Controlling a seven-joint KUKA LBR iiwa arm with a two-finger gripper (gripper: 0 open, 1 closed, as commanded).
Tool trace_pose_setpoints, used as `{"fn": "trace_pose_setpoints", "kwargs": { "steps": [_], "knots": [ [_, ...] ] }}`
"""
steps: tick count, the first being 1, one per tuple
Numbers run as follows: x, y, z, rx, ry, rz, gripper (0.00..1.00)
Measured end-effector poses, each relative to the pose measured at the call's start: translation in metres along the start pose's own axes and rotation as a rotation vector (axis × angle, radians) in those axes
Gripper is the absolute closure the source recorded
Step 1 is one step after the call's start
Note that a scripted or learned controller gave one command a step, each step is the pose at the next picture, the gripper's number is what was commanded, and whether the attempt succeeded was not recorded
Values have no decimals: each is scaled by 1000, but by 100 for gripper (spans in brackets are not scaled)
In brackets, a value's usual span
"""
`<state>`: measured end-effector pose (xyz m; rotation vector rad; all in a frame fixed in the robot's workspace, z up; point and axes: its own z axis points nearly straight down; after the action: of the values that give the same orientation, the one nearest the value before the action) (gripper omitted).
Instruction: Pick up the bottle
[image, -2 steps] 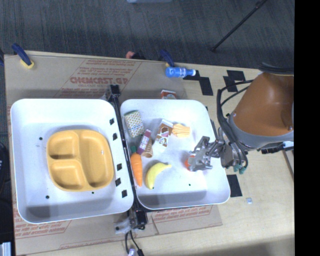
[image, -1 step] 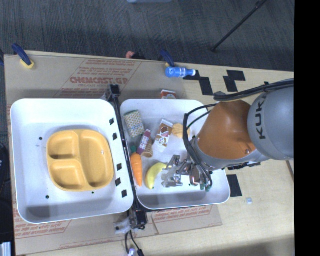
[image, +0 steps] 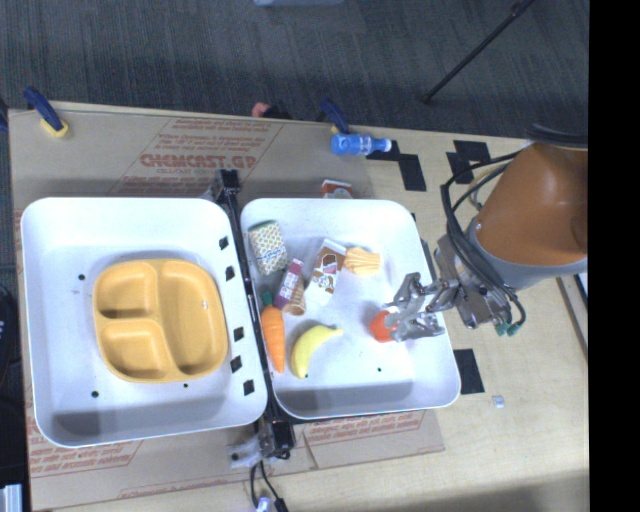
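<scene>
From my seat the metal two-finger gripper (image: 408, 312) sits low over the right-hand shallow white bin (image: 425, 375), at about three o'clock within it, and its fingers look parted a little with nothing between them — the small red-orange round fruit (image: 381, 326) lies just beside the fingertips, toward eight o'clock of them, not clamped. The thing I want, the small bottle with the purple-pink label and white cap (image: 291, 287), lies on its side near nine o'clock of that bin, its cap end close to the top of the orange toy carrot (image: 272, 340), with the curved yellow banana (image: 309, 346) at five o'clock of it and the checkered paper-wrapped cup (image: 267, 247) at eleven. I judge it light, stiff plastic, smooth and round — so it may roll or squirt out of a pinch. I would close across the labelled mid-body, jaws square to its long axis, clear of the carrot. The yellow compartment tray (image: 160, 318) in the left bin plays no part.
</scene>
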<state>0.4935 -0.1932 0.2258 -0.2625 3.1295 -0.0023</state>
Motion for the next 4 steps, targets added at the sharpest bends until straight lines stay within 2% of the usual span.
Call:
{"fn": "trace_pose_setpoints", "kwargs": {
  "steps": [1, 2, 3, 4],
  "knots": [
    [8, 12, -2, -2, 2, -531, 100],
    [9, -16, -6, -1, -1, -762, 100],
    [14, 17, 19, -4, 2, -998, 100],
    [18, -8, 14, -2, 0, -1129, 100]
  ]
}}
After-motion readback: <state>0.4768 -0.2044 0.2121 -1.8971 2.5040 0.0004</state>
